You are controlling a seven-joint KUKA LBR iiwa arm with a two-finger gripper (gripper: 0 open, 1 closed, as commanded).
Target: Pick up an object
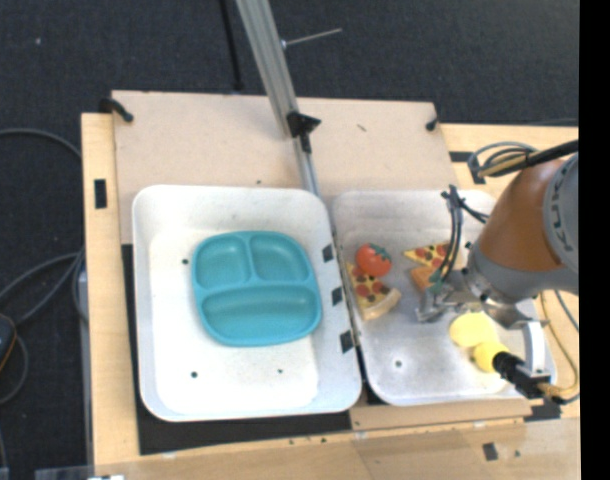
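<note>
The right bin point(405, 383) holds several small toys. A red tomato-like toy point(373, 260) lies beside a pizza slice toy point(371, 294) at the bin's left. Another pizza slice toy point(424, 257) lies further right, partly under the arm. A yellow toy point(476, 335) with a dark tip sits at the bin's right front. My gripper point(432, 304) hangs low over the middle of the right bin, between the pizza slices and the yellow toy. The wrist hides much of the gripper.
The left bin point(165, 218) holds a teal divided plate point(255, 288). A metal pole point(275, 68) slants up from the back between the bins. Cables point(495, 158) run behind the arm at the right.
</note>
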